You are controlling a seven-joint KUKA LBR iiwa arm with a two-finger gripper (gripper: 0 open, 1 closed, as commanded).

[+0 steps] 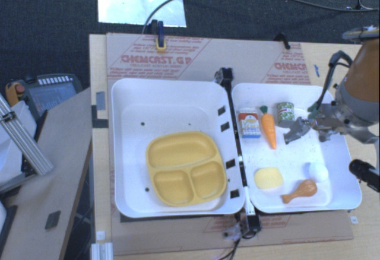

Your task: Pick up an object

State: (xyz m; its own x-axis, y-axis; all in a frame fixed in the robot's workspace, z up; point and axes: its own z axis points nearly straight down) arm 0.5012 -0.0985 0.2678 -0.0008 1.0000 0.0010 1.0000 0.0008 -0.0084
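Grey metal two-finger gripper (295, 131) hovers in your right white bin (338, 205), just beside the orange plastic carrot (269, 129); jaw state you cannot tell. Closing there risks nudging the carrot against the small red-and-white carton (249, 123)

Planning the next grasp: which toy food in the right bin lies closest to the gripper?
The green can, just left of the gripper. The carrot lies slightly farther; the chicken leg sits much lower.
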